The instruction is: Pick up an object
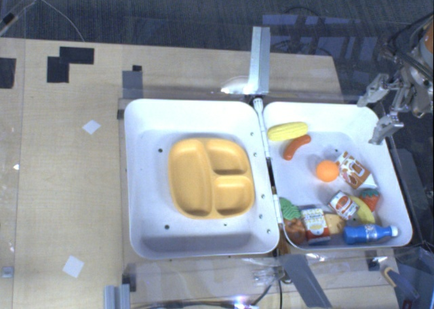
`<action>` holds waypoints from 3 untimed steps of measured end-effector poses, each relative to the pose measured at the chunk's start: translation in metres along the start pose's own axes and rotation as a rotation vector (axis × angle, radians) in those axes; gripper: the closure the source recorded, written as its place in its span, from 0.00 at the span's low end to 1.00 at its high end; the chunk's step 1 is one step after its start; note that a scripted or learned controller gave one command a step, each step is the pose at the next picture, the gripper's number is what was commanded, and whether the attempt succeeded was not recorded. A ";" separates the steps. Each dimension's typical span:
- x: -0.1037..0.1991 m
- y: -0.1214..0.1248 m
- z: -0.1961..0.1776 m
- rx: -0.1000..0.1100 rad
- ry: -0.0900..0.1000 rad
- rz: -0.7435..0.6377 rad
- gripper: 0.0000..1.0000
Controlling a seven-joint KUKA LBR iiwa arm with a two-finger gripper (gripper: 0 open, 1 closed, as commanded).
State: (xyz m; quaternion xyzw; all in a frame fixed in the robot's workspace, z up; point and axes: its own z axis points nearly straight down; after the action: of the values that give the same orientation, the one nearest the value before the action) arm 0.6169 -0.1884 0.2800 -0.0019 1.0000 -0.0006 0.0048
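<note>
The jaws point(385, 110) hang spread and bare at the upper right of the frame, over the right bin's point(352, 114) far corner. Below them lie a knobbly corn cob point(287, 131), a smooth sausage point(296, 146) and a round orange point(327, 171) (glossy plastic, all). The left bin point(146, 165) holds a yellow divided tray point(210, 176).

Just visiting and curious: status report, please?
Tool open, holding nothing, above right bin's far right corner. Toys untouched: corn, sausage, orange. Nothing in the way.
</note>
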 end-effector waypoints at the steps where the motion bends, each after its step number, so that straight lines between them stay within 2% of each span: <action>1: 0.015 0.024 0.161 -0.001 0.007 0.415 0.00; 2: -0.031 0.037 0.160 -0.001 -0.003 0.402 0.00; 3: -0.023 0.043 0.192 0.000 0.000 0.892 0.00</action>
State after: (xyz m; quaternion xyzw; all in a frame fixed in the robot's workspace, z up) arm 0.6416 -0.1458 0.0877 0.4296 0.9030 0.0014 0.0046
